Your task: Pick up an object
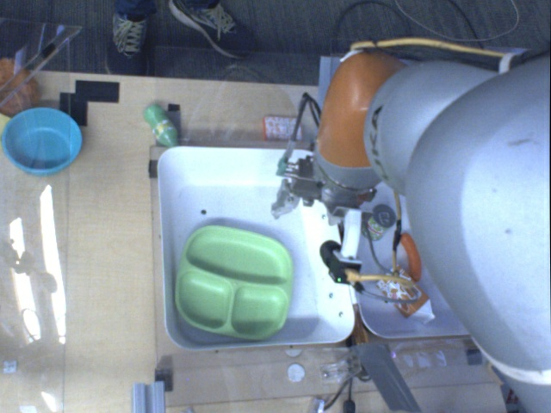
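My gripper hung over the left bin near its right rim, bare floor above the green tray, finger spacing impossible to tell

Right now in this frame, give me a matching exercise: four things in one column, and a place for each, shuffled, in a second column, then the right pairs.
Things:
1. green divided plate
2. blue bowl
3. green bottle
4. gripper

Places:
A. on the bench at the far left, outside the bins
B. over the upper right part of the left bin
C. lying in the lower part of the left bin
D. on the bench just beyond the left bin's upper left corner

Pairs: 1-C, 2-A, 3-D, 4-B
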Controlling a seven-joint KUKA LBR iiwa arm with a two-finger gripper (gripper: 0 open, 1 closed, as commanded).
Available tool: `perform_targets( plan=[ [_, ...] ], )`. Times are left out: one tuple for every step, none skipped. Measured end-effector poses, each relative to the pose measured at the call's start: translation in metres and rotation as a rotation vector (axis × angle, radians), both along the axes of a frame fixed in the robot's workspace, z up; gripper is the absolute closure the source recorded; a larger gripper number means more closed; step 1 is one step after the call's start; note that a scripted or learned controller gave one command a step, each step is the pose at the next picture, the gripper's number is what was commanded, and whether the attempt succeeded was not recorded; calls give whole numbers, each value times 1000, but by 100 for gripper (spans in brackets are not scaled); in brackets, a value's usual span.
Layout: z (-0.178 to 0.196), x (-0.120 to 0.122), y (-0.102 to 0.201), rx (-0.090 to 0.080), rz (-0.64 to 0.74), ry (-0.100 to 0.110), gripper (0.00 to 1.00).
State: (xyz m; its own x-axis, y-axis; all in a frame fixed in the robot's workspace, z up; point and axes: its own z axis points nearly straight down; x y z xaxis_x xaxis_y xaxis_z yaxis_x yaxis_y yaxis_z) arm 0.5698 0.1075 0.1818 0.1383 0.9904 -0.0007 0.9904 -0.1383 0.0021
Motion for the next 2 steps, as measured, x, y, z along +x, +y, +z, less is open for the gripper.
perform_targets(
  plan=[
    [-87, -71, 55, 6, -52, -10, 0],
    [0, -3, -4, 0, 158, 0, 0]
  ],
)
